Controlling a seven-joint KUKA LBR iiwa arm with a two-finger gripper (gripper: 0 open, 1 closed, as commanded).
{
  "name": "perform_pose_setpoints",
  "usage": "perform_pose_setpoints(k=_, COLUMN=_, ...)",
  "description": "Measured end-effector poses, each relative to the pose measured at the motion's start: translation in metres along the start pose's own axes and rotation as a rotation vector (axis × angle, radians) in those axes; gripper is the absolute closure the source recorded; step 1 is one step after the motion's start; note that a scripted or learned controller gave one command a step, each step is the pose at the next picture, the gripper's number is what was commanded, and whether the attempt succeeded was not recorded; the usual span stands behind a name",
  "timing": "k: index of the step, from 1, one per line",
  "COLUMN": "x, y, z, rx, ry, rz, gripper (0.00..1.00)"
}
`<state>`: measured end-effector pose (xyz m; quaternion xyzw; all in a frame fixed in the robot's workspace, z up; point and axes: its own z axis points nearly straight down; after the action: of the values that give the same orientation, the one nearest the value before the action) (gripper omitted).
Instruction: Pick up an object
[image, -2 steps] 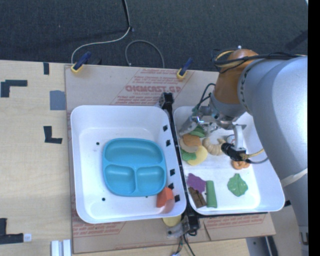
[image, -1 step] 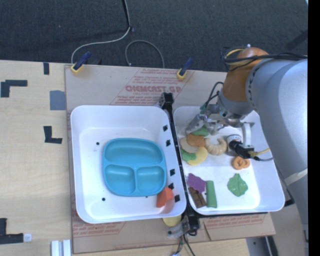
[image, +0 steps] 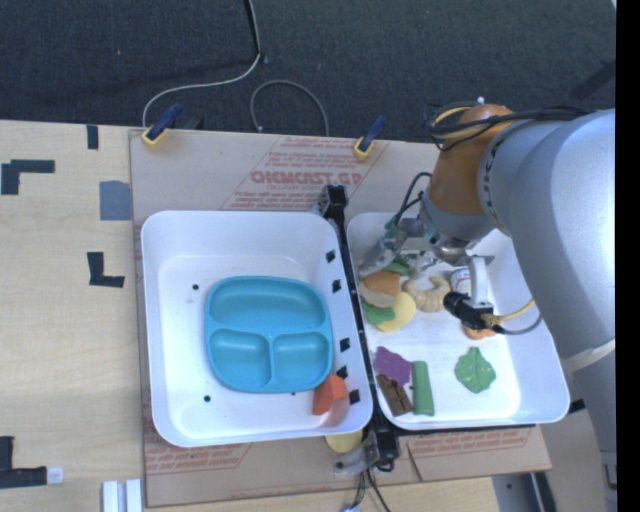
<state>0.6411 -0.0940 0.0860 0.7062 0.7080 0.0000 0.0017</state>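
Two white bins on the bench, my gripper (image: 400, 250) down over the right bin (image: 535, 400) food pile, can't tell its state, nothing lifted yet.

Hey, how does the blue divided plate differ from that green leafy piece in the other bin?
The blue divided plate is far larger than the green leafy piece. The plate is smooth, rounded-rectangular, with three compartments; the leafy piece is crinkled and irregular. The plate lies in the left bin, the leafy piece in the right bin. Both rest flat on a bin floor.
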Motion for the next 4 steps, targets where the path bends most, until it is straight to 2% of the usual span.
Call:
perform_pose_setpoints(k=1, x=-0.018, y=0.029, z=0.001, rx=0.0, ry=0.002, rz=0.0, gripper=0.0)
perform_pose_setpoints(k=2, x=-0.009, y=0.01, z=0.0, rx=0.0, ry=0.0, rz=0.002, gripper=0.0)
perform_pose_setpoints(k=3, x=-0.021, y=0.004, z=0.0, rx=-0.002, ry=0.001, rz=0.002, gripper=0.0)
perform_pose_setpoints(k=4, x=-0.005, y=0.028, z=0.001, rx=0.002, ry=0.001, rz=-0.001, gripper=0.0)
